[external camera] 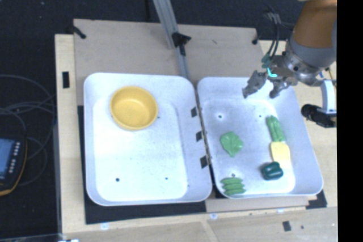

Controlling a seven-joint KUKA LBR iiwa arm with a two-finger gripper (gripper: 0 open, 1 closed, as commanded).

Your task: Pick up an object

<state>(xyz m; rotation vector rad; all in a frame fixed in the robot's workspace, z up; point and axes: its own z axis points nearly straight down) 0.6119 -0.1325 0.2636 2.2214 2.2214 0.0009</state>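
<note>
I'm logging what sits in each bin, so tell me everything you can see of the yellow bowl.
The yellow bowl is round, plain and a single matte yellow all over, plastic by its look. It stands upright with its opening facing up, and nothing shows inside it. It rests on the floor of the left white bin, in the far left part, close to the bin's rim yet apart from it. Nothing else touches it; the claw hangs above the other bin.
</note>
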